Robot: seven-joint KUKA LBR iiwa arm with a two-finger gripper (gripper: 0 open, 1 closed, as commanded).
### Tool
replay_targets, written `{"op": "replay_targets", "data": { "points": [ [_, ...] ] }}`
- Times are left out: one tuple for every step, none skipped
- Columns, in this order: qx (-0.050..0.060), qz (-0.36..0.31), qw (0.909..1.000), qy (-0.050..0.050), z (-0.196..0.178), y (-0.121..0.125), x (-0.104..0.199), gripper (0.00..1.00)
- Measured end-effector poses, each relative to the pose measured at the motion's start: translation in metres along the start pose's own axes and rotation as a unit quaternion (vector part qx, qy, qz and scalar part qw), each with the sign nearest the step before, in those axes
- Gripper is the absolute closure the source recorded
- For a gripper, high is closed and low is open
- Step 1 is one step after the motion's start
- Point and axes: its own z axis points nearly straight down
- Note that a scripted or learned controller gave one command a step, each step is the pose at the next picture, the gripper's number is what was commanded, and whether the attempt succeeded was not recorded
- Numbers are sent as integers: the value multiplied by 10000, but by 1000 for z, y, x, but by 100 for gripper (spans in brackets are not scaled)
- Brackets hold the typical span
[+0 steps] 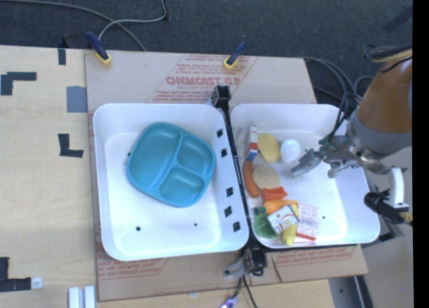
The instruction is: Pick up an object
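Over the right bin [348, 223], I see the gripper [303, 163] with its fingers spread and nothing between them, just beside the white ball [291, 149]. I judge a square descent best, one finger either side, clear of the yellow lemon [269, 147].

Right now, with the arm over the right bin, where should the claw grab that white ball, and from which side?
Probably straight down from above, closing across the middle of the white ball. It is round, so no side grips better, but the yellow piece sits close on its left while bare bin floor lies to its right. The claw is already just beside it on that freer side.
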Motion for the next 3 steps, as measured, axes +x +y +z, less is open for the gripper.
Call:
{"op": "replay_targets", "data": {
  "points": [
    [16, -1, 10000, 8, 98, -34, 48, 0],
    [10, 4, 10000, 10, 88, -33, 48, 100],
    [-10, -9, 10000, 1, 19, 11, 106, 100]
  ]
}}
